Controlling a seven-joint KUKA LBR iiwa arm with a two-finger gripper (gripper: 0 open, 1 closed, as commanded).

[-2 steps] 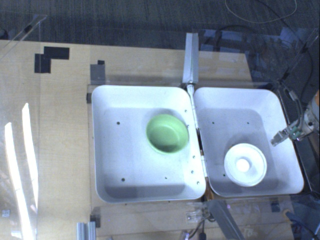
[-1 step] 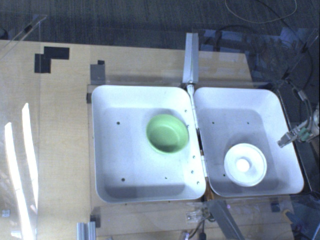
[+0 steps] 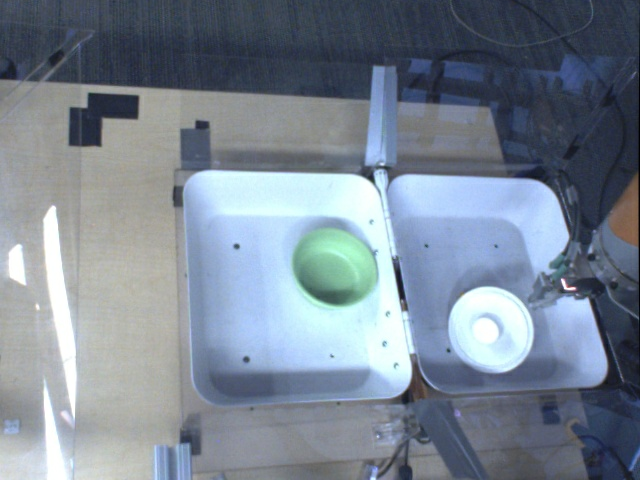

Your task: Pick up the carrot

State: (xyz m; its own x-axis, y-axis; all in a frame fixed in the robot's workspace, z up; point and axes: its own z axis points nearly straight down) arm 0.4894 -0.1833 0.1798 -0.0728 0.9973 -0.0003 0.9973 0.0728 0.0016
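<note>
My gripper (image 3: 556,282) hangs low over the right rim of the right bin (image 3: 470,218), small and partly blurred against the bin wall. The grey wrist and the arm's orange band (image 3: 626,213) reach in from the right edge behind it. Just left of the gripper, and apart from it, a white bowl (image 3: 489,329) sits on the right bin's floor near the front.
A light green bowl (image 3: 335,266) stands upright in the left bin (image 3: 230,298), close to the divider between the bins. A grey metal post (image 3: 383,118) rises behind the divider. Wooden benchtop (image 3: 100,298) lies to the left.
</note>
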